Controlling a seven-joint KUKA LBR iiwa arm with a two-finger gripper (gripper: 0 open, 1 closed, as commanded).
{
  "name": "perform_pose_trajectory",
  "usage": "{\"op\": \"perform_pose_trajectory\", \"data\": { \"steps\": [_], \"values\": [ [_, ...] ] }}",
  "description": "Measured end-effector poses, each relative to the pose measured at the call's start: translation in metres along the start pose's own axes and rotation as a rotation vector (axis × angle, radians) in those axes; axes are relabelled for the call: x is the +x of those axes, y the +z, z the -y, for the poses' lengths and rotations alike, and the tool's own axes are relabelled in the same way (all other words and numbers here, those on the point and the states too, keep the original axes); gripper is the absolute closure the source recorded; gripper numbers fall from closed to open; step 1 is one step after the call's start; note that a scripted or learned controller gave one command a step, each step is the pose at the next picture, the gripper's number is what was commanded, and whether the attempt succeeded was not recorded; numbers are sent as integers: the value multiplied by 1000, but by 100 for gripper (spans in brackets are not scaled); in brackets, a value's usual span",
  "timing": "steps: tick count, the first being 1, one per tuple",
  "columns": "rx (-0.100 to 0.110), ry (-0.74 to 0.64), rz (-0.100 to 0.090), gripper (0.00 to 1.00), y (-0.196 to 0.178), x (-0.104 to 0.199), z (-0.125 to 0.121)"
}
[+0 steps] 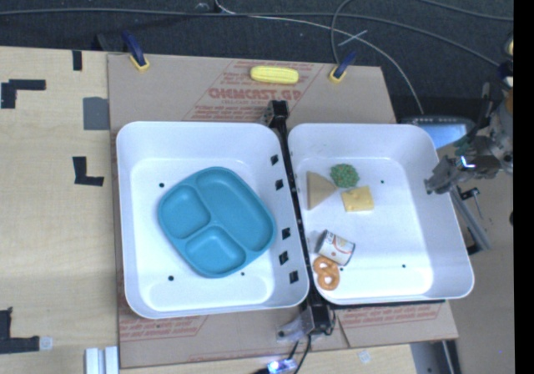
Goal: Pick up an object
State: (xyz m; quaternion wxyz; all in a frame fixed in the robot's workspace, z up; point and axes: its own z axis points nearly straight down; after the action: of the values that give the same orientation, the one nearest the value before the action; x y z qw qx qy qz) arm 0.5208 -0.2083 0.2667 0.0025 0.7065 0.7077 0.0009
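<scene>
So the right bin (434, 276) has a tan wedge (319, 190) pointing toward the top of the view, a broccoli floret (344, 174), a yellow cheese square (359, 199), a small carton (336, 247) lying tilted, and a pretzel (326, 273) just below it. The gripper (455, 170) sits at that bin's right rim, can't tell its state. A blue divided plate (215, 220) lies diagonally in the left bin (138, 280).

Red printed lettering runs across the brown cardboard sheet (234, 93) under the bins — the largest line seems to read "CHEMCAST GP", partly hidden by the yellow corn cob (274, 74). Further red print shows along the cardboard's lower edge — too small to read.
</scene>
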Motion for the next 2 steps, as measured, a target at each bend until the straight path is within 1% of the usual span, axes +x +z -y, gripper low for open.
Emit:
{"op": "perform_pose_trajectory", "data": {
  "steps": [1, 2],
  "values": [
    [6, -3, -3, 100, 8, 52, 8],
    [7, -4, -4, 100, 24, 104, 4]
  ]
}}
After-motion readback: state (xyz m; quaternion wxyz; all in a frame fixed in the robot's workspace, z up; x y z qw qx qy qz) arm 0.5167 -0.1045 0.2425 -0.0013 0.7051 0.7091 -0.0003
